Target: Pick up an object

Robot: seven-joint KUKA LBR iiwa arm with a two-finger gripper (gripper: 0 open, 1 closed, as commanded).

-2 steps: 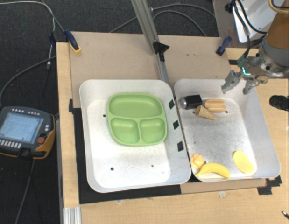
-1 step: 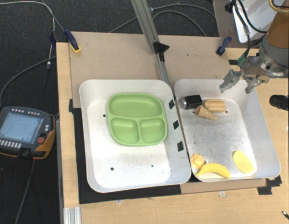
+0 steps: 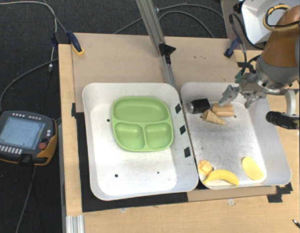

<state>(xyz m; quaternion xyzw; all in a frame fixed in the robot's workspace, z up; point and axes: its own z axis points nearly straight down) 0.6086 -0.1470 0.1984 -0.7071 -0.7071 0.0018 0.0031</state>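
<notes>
Looking down at a slant on a tan bench (image 3: 120,57) with two shallow white bins side by side. In the left bin (image 3: 99,178) lies a green plate (image 3: 141,123) with three sections, flat and near the middle.

At three o'clock in the view, the grey arm (image 3: 280,47) with its orange band reaches in from the right. Its gripper (image 3: 239,97) hangs over the upper part of the right bin (image 3: 273,152), at about one o'clock within that bin. The two fingers stand apart — spread open — with nothing between them.

Just beside the gripper, toward nine o'clock, sits a tan wood block (image 3: 222,110), with a cone (image 3: 213,117) touching its lower left side. A small black block (image 3: 200,105) lies close by, further toward nine o'clock, near the bin's left wall.

Along the bin's six o'clock edge rest a banana (image 3: 222,177), a small pale fruit piece (image 3: 204,167) touching its left end, and a yellow oval (image 3: 252,168) — set a little apart to the right.

A pendant (image 3: 23,137) with a screen lies on the dark floor at nine o'clock.
</notes>
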